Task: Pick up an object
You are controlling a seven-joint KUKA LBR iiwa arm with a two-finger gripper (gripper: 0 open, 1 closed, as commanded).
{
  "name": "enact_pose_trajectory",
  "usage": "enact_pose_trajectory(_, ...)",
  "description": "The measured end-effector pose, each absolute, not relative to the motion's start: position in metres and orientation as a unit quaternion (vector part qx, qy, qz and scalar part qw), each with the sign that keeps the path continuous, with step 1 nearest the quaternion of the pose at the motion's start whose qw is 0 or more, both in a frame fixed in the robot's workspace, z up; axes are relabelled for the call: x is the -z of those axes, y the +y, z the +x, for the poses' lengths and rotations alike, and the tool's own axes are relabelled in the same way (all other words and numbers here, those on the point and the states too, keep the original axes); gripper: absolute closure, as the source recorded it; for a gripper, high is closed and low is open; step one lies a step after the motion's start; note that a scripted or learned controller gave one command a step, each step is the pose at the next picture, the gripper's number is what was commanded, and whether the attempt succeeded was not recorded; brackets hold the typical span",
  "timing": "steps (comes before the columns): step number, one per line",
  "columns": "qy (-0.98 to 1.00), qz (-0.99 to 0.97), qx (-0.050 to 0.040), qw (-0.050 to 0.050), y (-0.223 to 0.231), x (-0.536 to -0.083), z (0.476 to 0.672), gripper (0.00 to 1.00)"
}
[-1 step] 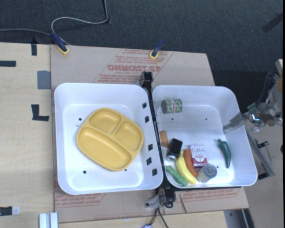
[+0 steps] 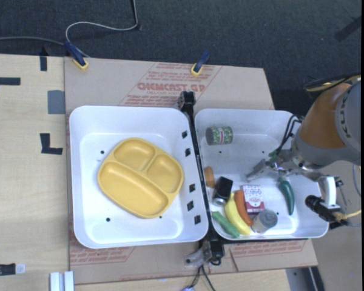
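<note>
Right now my gripper (image 2: 262,170) sits low in the right bin (image 2: 249,119), and its two grey fingers (image 2: 255,173) look spread in a narrow V with nothing between them, so I read it as open and empty. Nearest to it, just to its right, lies a green pepper (image 2: 287,194), slim and slanted along the bin floor; I would take that as the likely target, though the task names no particular thing. Just below the fingers sits a small red and white box (image 2: 253,199), and beyond it a crowded row: a carrot (image 2: 239,202), a banana (image 2: 235,215), a black block (image 2: 222,189), a green pod (image 2: 225,223) and a grey round piece (image 2: 265,220) pressed close together. To do this well I would centre over the pepper's middle, turn the wrist so the fingers cross its narrow width, and come down clear of the box. The cluster is risky, since fingers may wedge between neighbours. A green can (image 2: 219,135) lies on its side apart from the rest, an easier but rollable choice. The left bin (image 2: 79,162) holds a yellow divided plate (image 2: 141,176). Both bins rest on a cardboard sheet (image 2: 170,80) clamped over a wooden bench (image 2: 18,162), with dark floor and a cable (image 2: 103,24) beyond.
</note>
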State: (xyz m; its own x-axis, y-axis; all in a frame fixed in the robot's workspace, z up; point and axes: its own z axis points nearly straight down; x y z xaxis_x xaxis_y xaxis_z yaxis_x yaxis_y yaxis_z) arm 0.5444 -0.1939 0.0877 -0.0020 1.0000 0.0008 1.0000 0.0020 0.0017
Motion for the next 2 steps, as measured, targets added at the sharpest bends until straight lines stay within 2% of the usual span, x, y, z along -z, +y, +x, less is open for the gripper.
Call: enact_pose_trajectory(2,0.708,0.706,-0.0006,0.000,-0.094,-0.085,0.640,0.00)
